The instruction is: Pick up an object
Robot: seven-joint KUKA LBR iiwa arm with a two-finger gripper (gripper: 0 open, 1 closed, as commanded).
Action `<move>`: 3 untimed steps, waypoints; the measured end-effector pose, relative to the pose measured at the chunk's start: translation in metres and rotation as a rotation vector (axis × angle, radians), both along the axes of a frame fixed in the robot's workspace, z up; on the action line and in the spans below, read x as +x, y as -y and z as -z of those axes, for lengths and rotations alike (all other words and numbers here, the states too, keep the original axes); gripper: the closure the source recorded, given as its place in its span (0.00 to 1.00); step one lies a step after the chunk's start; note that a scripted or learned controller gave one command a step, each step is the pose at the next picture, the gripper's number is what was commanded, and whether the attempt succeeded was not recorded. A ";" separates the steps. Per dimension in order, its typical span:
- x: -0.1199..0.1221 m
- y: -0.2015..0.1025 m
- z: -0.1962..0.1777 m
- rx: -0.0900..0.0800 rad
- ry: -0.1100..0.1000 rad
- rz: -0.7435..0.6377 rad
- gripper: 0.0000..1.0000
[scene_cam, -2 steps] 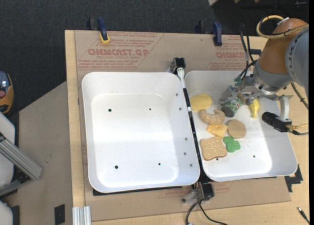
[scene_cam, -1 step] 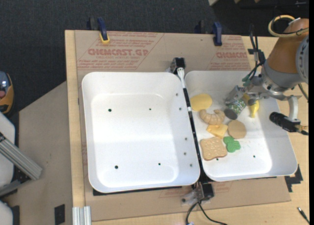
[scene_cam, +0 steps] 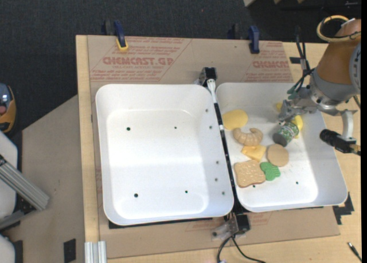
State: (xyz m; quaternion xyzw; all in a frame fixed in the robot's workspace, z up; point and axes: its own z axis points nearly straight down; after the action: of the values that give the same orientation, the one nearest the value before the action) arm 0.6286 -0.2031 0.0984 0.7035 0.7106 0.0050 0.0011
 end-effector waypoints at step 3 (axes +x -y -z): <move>0.039 -0.128 -0.088 -0.003 -0.007 0.003 1.00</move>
State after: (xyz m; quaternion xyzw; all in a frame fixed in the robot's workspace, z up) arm 0.6674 -0.0755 0.1865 0.7045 0.7097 0.0015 -0.0003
